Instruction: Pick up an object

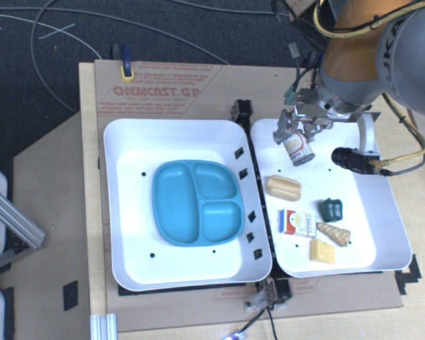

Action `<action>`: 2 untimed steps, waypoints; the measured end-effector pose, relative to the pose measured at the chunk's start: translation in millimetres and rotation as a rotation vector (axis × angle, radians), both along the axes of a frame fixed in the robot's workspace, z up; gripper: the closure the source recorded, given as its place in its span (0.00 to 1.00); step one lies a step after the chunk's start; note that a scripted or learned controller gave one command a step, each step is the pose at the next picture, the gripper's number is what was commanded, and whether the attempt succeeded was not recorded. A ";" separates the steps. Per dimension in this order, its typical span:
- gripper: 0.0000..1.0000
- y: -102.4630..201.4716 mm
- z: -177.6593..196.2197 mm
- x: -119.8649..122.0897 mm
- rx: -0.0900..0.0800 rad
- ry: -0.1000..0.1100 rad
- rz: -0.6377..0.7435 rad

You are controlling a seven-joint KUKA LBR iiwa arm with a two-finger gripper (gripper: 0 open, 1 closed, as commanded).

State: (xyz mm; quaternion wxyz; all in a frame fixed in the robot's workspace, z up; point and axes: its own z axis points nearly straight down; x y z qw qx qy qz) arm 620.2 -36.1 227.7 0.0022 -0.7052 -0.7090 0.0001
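Pincer (pixel 296 130) is positioned over the far left part of the right bin (pixel 382 214), hung from the grey arm with the orange band. Pincer state cannot be told: clenched or released is not resolved from this angle. A small can (pixel 299 149) with a red-and-white label is seen tilted directly beneath the pincer, its upper end touching or just under the tips; a real grasp cannot be confirmed.

Nearer the camera in the same bin, a bread roll (pixel 283 186) is laid just below the can. A dark green pepper (pixel 331 208) is placed to its right. A small red, white and blue carton (pixel 297 223) is set below the roll, with a tan wedge (pixel 334 234) beside it and a yellow block (pixel 323 251) nearest the front rim.

In the left bin (pixel 120 144), a blue divided plate (pixel 198 202) is laid flat at the centre.
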 end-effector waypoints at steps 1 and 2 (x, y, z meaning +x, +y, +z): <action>1.00 53.1 8.8 -12.0 0.000 -0.001 0.000; 1.00 99.4 1.8 -23.8 -0.001 0.001 -0.001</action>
